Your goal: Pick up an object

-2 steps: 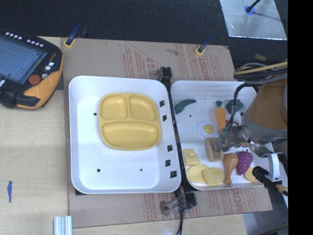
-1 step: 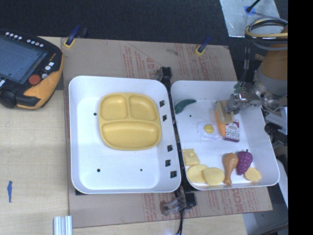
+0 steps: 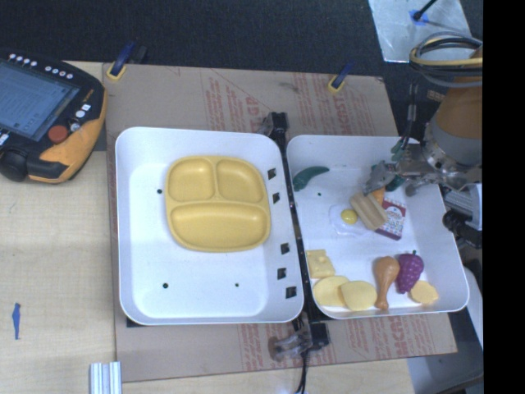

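Lower right of frame, right bin [image 3: 447,245] holds toy food untouched: drumstick [image 3: 384,279], grapes [image 3: 408,271], yellow slices [image 3: 344,292], w/ packet [image 3: 393,218] & bread stick [image 3: 368,211] higher up. Gripper [image 3: 392,176] hovers just above those at bin's upper right, nothing seen betw. its tips, whether apart or together can't tell, so pick looks not yet done. Left bin [image 3: 135,220] carries yellow divided plate [image 3: 218,202]; both on cardboard over wood bench, pendant [image 3: 45,117] far upper left.

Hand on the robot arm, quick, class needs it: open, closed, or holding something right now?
Hand: cannot be told; it hangs low over the right bin, by the tan toy food and the red packet.
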Motion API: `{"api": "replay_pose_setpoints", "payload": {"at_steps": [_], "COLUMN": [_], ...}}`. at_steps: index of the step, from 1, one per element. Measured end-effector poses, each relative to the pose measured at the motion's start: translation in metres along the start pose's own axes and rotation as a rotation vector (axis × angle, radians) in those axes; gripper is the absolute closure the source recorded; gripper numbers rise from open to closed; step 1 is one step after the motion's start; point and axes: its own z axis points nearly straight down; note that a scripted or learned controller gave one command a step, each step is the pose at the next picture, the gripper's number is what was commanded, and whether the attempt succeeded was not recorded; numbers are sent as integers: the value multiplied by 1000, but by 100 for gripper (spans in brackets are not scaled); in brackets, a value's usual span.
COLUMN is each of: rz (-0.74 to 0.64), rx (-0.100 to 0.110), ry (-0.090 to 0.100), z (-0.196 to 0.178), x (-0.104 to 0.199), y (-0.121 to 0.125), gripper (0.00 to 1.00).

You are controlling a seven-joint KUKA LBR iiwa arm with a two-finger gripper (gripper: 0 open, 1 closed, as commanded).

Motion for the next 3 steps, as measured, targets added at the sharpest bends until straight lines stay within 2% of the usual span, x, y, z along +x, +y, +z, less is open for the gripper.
{"api": "replay_pose_setpoints", "payload": {"at_steps": [1,2,3], "rz": [-2,3,0], "rx": [-10,4,7], "ry": [-3,1,6], "z": [77,79,79], "x": [13,-6,7], "y": [70,22,49], "gripper": [0,0,0]}}
